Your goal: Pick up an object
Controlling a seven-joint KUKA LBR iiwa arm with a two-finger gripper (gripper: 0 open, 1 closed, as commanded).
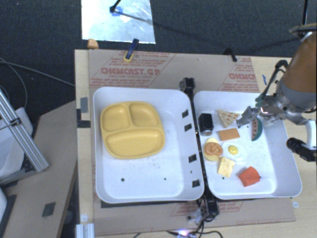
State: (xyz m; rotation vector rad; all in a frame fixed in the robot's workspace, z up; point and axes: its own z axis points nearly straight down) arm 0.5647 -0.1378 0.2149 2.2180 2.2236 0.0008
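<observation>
The watermelon slice point(256, 129) is held only at its edge by the narrow claw point(253, 119); it could be dropped if tilted.

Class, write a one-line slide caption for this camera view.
Claw hovers above toy foods in the right bin, near a watermelon slice; yellow tray sits left.

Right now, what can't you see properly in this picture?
- Gripper: small and blurry in the camera view, so I cannot tell if it grips the watermelon slice beside it.
- Arm: cut off by the right edge.
- Black block: too small to identify.
- Right bin: the arm hides part of its far right side.
</observation>
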